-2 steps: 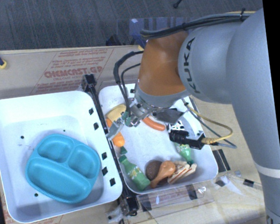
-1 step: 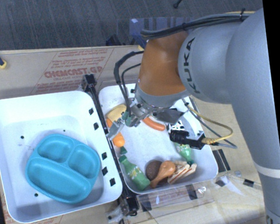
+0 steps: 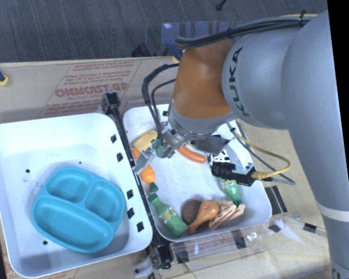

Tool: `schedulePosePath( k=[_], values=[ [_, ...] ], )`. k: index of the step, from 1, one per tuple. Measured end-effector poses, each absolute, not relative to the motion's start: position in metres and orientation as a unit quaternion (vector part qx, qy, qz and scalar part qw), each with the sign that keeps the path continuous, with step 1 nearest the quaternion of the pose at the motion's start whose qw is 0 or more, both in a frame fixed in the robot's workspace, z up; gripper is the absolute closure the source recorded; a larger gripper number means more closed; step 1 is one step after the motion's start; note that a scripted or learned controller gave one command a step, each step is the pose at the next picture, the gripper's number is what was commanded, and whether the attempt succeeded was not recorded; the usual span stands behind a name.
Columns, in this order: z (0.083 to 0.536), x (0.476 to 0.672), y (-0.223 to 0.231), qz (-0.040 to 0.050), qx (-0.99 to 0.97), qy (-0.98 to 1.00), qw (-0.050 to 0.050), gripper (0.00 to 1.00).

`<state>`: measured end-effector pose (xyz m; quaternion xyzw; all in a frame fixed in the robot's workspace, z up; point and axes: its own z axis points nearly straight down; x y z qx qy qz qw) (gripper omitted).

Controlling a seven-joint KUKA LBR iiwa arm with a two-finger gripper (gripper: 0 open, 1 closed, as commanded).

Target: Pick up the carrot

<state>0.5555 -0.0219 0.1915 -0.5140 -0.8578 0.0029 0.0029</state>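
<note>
In the right bin (image 3: 258, 202), a short orange carrot (image 3: 147, 174) with a green tuft lies against the left wall. My gripper (image 3: 158, 146) hangs low over the bin's upper left part, just above and right of the carrot, under the grey and orange wrist. The wrist hides much of the bin's upper half. An orange-red elongated piece (image 3: 193, 155) lies just right of the gripper.
A yellow piece (image 3: 144, 139) sits beside the gripper at the upper left. A green bottle (image 3: 165, 216), a brown drumstick (image 3: 200, 211), tan sticks (image 3: 226, 214) and a green item (image 3: 232, 190) crowd the bin's front. The left bin (image 3: 10, 140) holds a blue divided plate (image 3: 79, 207).
</note>
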Motion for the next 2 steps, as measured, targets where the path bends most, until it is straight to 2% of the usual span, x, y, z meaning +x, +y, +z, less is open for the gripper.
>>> schedulePosePath(
  k=[2],
  values=[
    [0.1915, 0.5555, -0.0219, 0.0029, -0.514, -0.858, 0.003, 0.00]
  ],
)
